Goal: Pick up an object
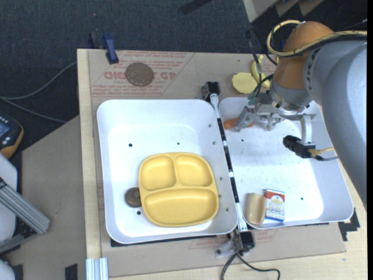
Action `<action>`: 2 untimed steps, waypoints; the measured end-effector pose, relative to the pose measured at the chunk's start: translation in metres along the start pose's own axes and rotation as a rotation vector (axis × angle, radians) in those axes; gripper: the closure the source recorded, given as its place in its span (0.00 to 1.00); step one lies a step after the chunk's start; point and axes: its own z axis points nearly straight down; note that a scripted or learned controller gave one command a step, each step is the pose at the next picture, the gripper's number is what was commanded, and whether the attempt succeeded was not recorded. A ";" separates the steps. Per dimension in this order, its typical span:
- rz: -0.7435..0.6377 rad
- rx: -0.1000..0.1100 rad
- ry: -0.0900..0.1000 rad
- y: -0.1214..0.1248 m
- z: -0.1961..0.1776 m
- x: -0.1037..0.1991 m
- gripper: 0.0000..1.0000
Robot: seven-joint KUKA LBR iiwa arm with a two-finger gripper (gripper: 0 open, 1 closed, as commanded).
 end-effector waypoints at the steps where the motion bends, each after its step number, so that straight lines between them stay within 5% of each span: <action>1: -0.001 0.001 0.004 0.000 0.001 -0.001 0.00; 2: -0.001 0.001 0.001 0.000 0.000 0.000 0.00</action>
